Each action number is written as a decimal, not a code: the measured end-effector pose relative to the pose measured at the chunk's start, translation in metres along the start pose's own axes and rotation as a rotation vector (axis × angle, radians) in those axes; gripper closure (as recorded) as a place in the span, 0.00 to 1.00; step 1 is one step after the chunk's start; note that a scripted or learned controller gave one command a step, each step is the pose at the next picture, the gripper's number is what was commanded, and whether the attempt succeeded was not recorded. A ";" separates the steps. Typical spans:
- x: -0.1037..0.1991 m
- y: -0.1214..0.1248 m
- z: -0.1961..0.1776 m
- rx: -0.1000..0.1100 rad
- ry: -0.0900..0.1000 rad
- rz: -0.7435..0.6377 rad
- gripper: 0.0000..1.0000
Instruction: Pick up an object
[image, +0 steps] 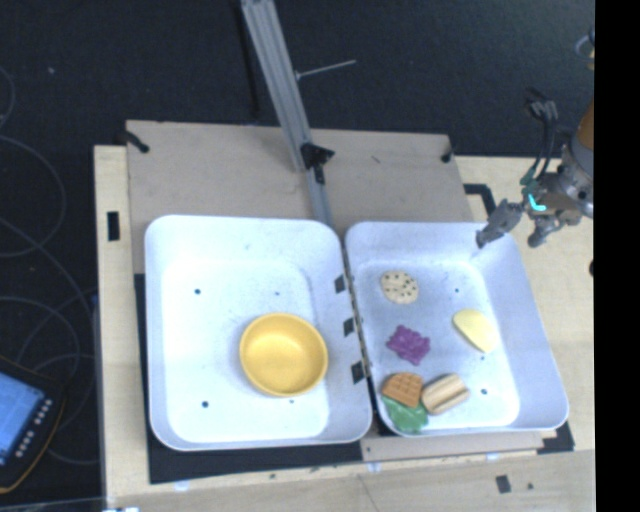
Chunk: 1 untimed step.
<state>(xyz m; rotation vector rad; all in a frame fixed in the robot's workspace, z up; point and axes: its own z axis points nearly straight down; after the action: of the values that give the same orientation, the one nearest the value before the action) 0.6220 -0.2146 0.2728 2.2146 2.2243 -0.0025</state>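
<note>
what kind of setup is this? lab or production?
Likely a robotics lab grasping testbench, not production. Two shallow white plastic bins sit on a plywood bench, toy food such as a purple plastic grape bunch lies in one, and loose cables trail across the dark floor.

Both white bins (180, 300) look smooth glossy plastic, the yellow bowl (283, 353) matt, the bench (400, 165) bare wood

grey claw (517, 227) (teal glint), orange band (585, 122)

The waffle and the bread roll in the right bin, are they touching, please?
Touching: the camera view shows the waffle and the bread roll pressed edge to edge, no gap.
</note>
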 end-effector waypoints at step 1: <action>-0.005 0.002 0.042 0.003 0.000 0.004 0.00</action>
<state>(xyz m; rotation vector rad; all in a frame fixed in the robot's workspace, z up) 0.6242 -0.2194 0.2304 2.2207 2.2209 -0.0059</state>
